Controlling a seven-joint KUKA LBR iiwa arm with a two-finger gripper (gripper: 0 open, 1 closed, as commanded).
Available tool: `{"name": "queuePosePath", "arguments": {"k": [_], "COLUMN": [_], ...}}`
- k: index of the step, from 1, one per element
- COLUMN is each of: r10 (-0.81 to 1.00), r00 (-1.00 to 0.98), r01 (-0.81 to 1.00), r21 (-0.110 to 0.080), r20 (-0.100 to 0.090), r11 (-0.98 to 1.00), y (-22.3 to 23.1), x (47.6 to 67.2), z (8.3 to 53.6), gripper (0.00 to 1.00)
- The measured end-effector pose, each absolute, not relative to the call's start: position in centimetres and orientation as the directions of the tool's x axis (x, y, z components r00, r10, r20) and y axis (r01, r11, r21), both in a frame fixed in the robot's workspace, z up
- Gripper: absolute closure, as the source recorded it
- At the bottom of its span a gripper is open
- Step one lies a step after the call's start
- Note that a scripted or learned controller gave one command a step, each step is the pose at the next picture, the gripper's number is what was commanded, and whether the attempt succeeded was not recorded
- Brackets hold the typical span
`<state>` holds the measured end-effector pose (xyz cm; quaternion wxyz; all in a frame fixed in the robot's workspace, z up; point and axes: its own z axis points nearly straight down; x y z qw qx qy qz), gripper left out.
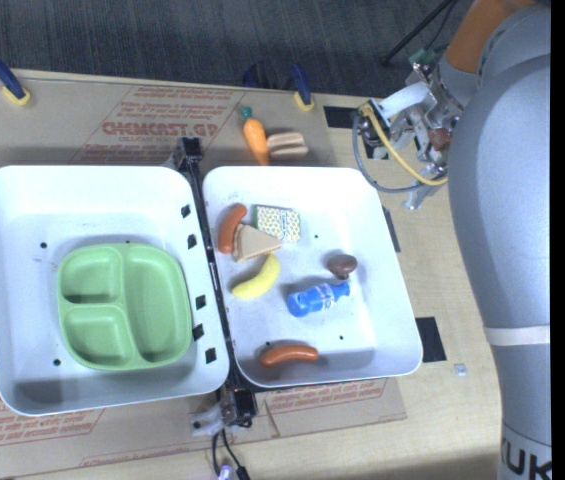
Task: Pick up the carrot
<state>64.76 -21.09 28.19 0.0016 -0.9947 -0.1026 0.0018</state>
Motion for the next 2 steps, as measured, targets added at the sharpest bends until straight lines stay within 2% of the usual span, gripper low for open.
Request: {"name": "queuePosePath", "arguments": {"k": [1, 2], "r10": [0.242, 0.511], "r00": [0.97, 0.859], "r01": [0.242, 0.511], "r21": [-0.007, -0.003], "r20": [-0.006, -0.001], "r11": [-0.97, -0.859], "y": [-20.9, -21.1], "x": [62.6, 62.3], "z": [11.7, 23.4], "gripper": [0.0, 0.0]}}
